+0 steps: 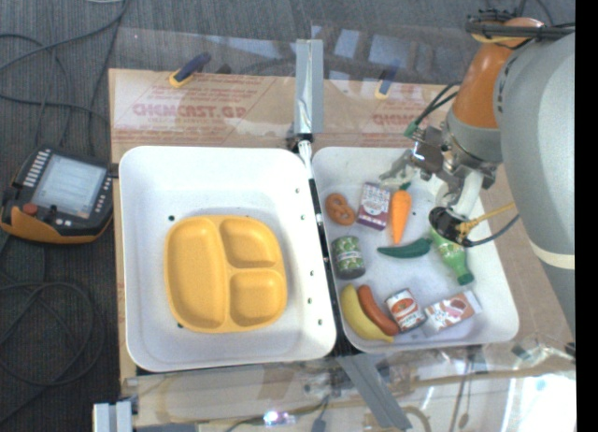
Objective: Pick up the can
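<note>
A small can (348,255) with a green pea label lies at the left side of the right bin (505,323), close to the divider. A second small can (404,309), red and white, lies near the bin's front beside a hot dog (377,310) and a banana (358,319). My gripper (445,176) hangs over the bin's back right part, above and to the right of a carrot (400,215). It is well apart from both cans, and nothing shows in its grasp.
Also in the right bin are a brown round cookie (339,208), a purple box (375,204), a green chili (406,250), a green bottle (454,260) and a red-white packet (451,311). The left bin (140,196) holds a yellow divided plate (225,271). A pendant (58,194) lies left of the bench.
</note>
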{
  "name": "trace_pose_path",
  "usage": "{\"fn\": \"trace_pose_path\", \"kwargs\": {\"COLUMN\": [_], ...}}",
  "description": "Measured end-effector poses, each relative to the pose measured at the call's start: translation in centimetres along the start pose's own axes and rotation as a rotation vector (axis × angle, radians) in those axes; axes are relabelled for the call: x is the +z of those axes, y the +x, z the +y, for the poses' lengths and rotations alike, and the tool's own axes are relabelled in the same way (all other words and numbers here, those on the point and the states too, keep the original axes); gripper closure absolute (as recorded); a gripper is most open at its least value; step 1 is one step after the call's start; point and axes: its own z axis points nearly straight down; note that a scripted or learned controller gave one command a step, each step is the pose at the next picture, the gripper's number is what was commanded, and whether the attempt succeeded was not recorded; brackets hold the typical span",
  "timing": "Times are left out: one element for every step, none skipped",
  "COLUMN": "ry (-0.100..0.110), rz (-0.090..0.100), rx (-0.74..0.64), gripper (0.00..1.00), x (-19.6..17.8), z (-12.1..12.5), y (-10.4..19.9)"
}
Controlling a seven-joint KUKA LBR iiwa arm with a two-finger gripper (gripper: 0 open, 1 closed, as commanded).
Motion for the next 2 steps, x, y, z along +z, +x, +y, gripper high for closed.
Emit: {"fn": "trace_pose_path", "kwargs": {"ry": [0.001, 0.010], "rz": [-0.001, 0.004], "rx": [0.349, 0.492], "gripper": [0.00, 0.00], "x": [-5.4, 6.7], "z": [2.3, 2.3], "y": [1.7, -9.1]}}
